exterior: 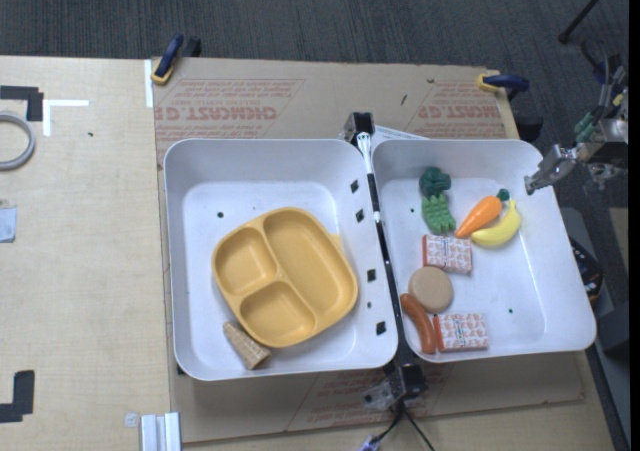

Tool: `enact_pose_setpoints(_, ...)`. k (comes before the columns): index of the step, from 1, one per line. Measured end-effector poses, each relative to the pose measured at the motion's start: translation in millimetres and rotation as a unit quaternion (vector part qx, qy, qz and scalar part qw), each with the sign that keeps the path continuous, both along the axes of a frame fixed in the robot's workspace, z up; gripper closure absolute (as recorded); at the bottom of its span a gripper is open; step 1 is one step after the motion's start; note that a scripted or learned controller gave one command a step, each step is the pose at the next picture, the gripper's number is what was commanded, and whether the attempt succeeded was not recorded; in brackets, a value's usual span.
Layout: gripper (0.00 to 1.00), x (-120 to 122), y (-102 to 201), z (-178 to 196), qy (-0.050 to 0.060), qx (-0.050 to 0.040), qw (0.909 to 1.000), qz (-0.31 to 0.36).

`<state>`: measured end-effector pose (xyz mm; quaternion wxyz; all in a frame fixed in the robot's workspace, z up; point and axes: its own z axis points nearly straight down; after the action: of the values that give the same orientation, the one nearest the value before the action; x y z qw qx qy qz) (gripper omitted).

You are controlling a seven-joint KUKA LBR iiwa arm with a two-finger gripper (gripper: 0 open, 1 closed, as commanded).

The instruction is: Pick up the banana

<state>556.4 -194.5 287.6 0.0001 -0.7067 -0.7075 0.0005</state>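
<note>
The yellow banana lies in the right bin, in its upper right part, with its curve against the tip of an orange carrot. My gripper hovers over the right bin's upper right rim, up and to the right of the banana and apart from it. It is small and partly cut off at the view's right side. Nothing shows held in it.
Also in the right bin are a green broccoli piece, a green vegetable, two red-and-white packets, a round biscuit and a sausage. The left bin holds a yellow divided plate and a bread piece.
</note>
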Motion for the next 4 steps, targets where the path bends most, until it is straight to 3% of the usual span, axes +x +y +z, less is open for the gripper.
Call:
enact_pose_setpoints(1,0.00,-1,-19,-69,0.000,0.0000,0.9959,0.090)
enact_pose_setpoints(2,0.00,56,-28,-132,-0.001,-0.0004,0.9851,0.172)
enact_pose_setpoints(3,0.00,65,-28,-195,-0.001,-0.0004,0.9237,0.383)
enact_pose_setpoints(4,0.00,42,34,-195,-0.001,-0.0001,0.8443,0.536)
